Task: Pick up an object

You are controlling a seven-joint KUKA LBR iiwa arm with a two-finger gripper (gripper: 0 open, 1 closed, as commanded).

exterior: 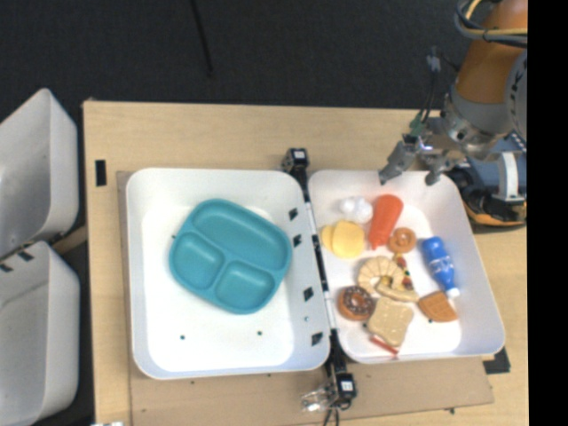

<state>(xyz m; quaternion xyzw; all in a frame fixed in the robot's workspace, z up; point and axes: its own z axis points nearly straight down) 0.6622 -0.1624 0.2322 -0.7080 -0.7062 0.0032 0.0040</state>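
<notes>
left bin (142, 264) holding teal tray (231, 256) | right bin (479, 282) holding white lump (357, 208), yellow piece (343, 239), orange piece (384, 220), donut (356, 303), cracker (390, 320), blue bottle (438, 263) | gripper (412, 169) hovering over right bin's far rim, fingers (391, 169) spreading apart, pinching nothing, touching nothing

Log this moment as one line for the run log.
tool: open, above right bin's far edge | holding: nothing | nearest: orange carrot | teal tray: left bin
</notes>
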